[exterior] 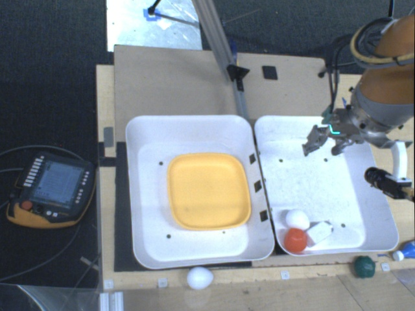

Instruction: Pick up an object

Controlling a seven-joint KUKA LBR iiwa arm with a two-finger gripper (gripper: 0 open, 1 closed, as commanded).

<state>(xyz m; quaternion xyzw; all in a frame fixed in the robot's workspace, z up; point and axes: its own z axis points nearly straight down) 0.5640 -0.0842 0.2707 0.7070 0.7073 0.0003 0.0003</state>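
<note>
Far off to the left of the hand, a grey and orange control box [48, 193] with a screen lay on the dark floor. Closer to the hand, but on its left side too, sat the left white bin [141, 173] on the tabletop [168, 76]. A yellow plate [209, 190] lay flat in the middle of that bin. A white egg shape [200, 277] lay on the tabletop just outside the front edge of that bin, well away from the hand.

The hand [321, 150] hung over the back part of the right white bin [363, 222]. Its two fingers [311, 145] were spread apart, and nothing was between them. The bin floor right under the hand was bare.

The things to pick up were in the front corner of the right bin, well apart from the hand and a little to its left. A white ball [297, 218] and a red ball [296, 240] sat there touching each other. A small white block [320, 230] lay just beside the red ball, on the side nearer the hand's arm.

Further right, a green ball [364, 266] lay on the tabletop outside the front of the right bin, far from the hand.
</note>
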